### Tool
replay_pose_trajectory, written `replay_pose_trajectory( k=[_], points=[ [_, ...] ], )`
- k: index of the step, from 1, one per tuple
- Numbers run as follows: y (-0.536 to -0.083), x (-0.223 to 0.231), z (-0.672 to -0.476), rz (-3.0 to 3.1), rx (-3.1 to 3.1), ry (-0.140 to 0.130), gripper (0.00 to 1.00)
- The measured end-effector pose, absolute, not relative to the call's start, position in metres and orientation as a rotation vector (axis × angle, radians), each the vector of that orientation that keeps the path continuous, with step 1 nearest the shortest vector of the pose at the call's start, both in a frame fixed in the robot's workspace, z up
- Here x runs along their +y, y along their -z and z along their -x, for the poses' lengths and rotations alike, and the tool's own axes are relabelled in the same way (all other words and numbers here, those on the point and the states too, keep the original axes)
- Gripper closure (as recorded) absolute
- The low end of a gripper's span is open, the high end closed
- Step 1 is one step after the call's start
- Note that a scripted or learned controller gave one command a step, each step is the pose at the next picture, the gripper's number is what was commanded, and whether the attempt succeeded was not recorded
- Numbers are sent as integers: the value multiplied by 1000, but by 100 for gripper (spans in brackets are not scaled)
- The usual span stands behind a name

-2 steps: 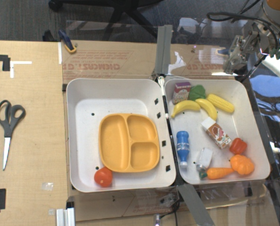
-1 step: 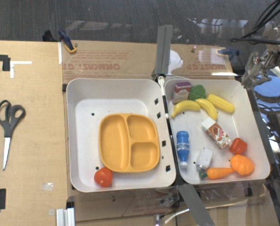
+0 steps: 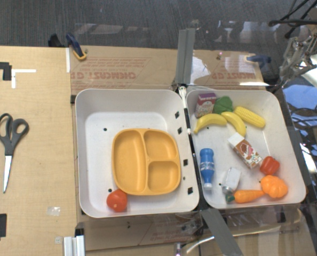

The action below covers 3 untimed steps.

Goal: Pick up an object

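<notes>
Task thing: none named; the corn cob is the likeliest pick, being the nearest piece to the arm.
Location: right bin, far half, toward 1 o'clock of the bin's middle.
Relation to gripper: a grey metal assembly, judged to be the arm's end, stands beyond the bin's far right corner. The cob lies from it at about 7 o'clock, well apart.
Long axis: runs roughly 10 o'clock to 4 o'clock, so a grasp across it would close along 1 to 7.
Neighbours: a banana is just beside the cob at its 8 o'clock, and a green toy is near at 10 o'clock.
Appearance: yellow, stubby, rounded ends, ridged surface; probably hard plastic.
Grip state: cannot tell; the assembly is small and cluttered by cables.
Other stock: carrot and blue bottle at the near side.
Left bin: yellow divided plate, red tomato.
</notes>
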<state>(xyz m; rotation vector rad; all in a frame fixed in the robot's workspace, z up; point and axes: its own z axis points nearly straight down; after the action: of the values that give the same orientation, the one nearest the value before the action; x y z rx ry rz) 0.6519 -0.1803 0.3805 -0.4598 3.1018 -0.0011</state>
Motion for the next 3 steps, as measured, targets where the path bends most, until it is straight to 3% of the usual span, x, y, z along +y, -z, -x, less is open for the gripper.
replay_pose_trajectory(
  k=[1,2,3],
  points=[
    [-391,-181,-653,455,3096,2,100],
    [-406,-171,-594,1031,2963,0,100],
    [-356,-119,-657,1037,2961,-2,100]
  ],
)
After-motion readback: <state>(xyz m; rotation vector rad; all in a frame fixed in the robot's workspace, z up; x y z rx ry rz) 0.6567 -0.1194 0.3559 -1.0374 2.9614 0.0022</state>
